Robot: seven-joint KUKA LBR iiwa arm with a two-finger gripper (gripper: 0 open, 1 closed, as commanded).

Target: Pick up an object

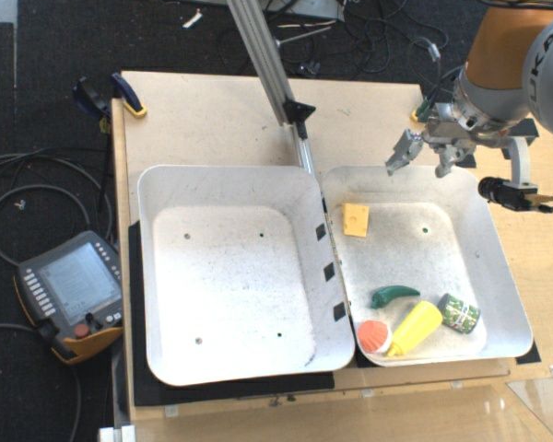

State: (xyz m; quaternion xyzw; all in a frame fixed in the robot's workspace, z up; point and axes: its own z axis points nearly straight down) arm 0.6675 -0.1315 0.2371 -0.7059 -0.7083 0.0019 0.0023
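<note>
Approach step, by my read: gripper [424, 152] hung over the right bin's [498, 247] far rim, fingers spread w/ open air between them, pinching nothing. No pick had begun.

Going L to R. Left bin [157, 274] sat w/ nothing pickable visible in it, so no target there. Divider where the two bins met ran roughly 12 to 6 through mid-frame, w/ a metal pole [263, 49] slanting in from 12 and ending at the bins' far junction. Right bin held all the candidates: yellow block [356, 220] alone toward the bin's 11 o'clock, well apart from the rest; then a cluster at its 6 o'clock edge — red round piece [374, 336] near the divider, green curved piece [394, 295] just above it, yellow bottle-like piece [415, 327] lying tilted, green can [460, 314] at its 3 o'clock side, close or touching, couldn't tell which.

Next move, as I judged it: pick a target, shift toward 7–8 o'clock from the gripper's spot, descend w/ fingers wide. Yellow block looked easiest — closest, open floor all round, though near the divider wall on its 9 o'clock side. Cluster was crowded and hugged the near rim; fingers would likely nudge neighbours or hit the wall. Pole lay at the gripper's 9–10 o'clock, worth clearing.
</note>
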